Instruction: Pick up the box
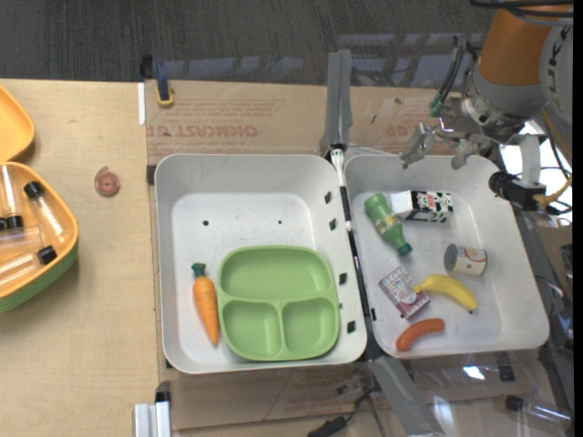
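Observation:
A small black-and-white box (430, 205) lies near the back of the right bin (528, 330), beside a green bottle (387, 222). A flat pink packet-like box (402, 290) lies nearer the front. My gripper (440, 149) hangs over the bin's far rim, above and behind the black-and-white box. Its fingers are spread open with nothing between them.
The right bin also holds a small can (465, 260), a banana (449, 289) and a red sausage (420, 332). In the left bin (173, 244) sit a green divided plate (278, 302) and a carrot (207, 307). A yellow tray (36, 235) with tubes is far left.

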Robot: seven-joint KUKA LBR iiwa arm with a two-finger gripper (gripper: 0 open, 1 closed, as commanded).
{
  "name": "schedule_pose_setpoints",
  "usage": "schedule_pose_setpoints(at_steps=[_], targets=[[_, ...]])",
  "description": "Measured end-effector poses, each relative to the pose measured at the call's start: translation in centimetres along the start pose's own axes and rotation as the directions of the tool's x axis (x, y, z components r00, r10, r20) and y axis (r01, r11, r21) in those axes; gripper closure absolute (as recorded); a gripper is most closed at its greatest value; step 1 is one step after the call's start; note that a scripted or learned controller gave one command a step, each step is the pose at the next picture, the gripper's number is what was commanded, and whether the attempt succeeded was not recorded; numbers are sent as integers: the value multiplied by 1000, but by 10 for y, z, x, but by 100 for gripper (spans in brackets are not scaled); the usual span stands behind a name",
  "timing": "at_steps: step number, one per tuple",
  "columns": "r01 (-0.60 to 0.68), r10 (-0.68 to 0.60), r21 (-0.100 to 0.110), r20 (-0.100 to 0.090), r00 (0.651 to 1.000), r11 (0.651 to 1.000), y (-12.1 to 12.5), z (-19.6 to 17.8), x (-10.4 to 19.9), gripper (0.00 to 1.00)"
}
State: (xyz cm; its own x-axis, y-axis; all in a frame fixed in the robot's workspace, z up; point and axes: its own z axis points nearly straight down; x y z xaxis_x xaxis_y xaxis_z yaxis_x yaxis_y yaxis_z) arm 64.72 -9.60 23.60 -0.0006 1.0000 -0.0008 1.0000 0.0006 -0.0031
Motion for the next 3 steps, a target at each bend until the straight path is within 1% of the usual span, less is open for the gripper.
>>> schedule_pose_setpoints(at_steps=[1, 2, 3], targets=[[-71, 71, -3, 0, 997, 997, -43, 133, -20, 0], [-198, 198, 0, -2, 980, 980, -102, 125, -25, 0], [-191, 191, 0, -1, 982, 982, -122, 94, -5, 0]])
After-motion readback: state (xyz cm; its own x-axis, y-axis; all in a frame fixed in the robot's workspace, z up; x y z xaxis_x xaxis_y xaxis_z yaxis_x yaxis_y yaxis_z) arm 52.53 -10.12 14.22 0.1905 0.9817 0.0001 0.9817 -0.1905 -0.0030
